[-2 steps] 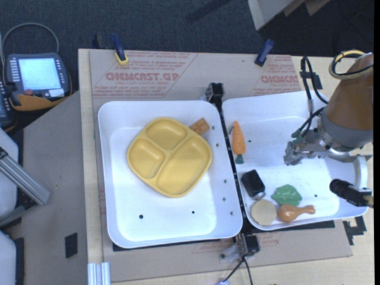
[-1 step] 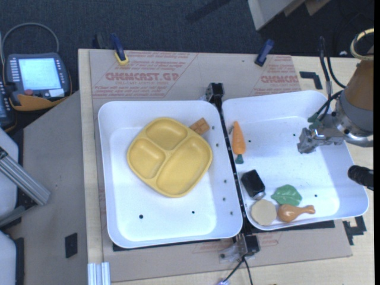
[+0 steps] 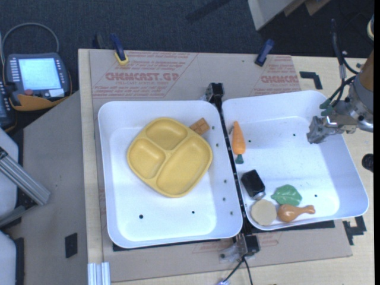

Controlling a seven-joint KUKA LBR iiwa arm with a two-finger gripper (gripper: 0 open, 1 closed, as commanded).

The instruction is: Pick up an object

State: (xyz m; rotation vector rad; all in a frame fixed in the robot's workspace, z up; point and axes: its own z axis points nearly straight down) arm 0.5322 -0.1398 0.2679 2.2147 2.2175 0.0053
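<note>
While my jaws [image 3: 316, 130] hang over the far right part of the right bin [image 3: 332, 177], nothing lies between them or directly under them. From this slant I cannot tell whether they stand apart or together.

I take the black block [image 3: 253, 183] as my landmark, since it sits nearest the divider in the crowded corner. Every candidate lies well apart from me. The carrot [image 3: 237, 139] lies beyond the block, tight against the wall shared with the left bin [image 3: 113, 177]. The green leafy piece [image 3: 286, 193] is just to the block's right. The tan disc [image 3: 263, 212] lies on the near side of the block, and the drumstick [image 3: 293, 212] touches that disc, hard by the near rim.

My worry is plain: closing where I hang would catch only air. If I go for the cluster, the pieces crowd one another, so a finger may land on a neighbour and shove the target away, or wedge against the rim. The carrot's place against the wall leaves little room for a finger on that side. The yellow divided plate [image 3: 170, 157], far left of the block in the other bin, looks too broad and flat for me to grip well.
</note>
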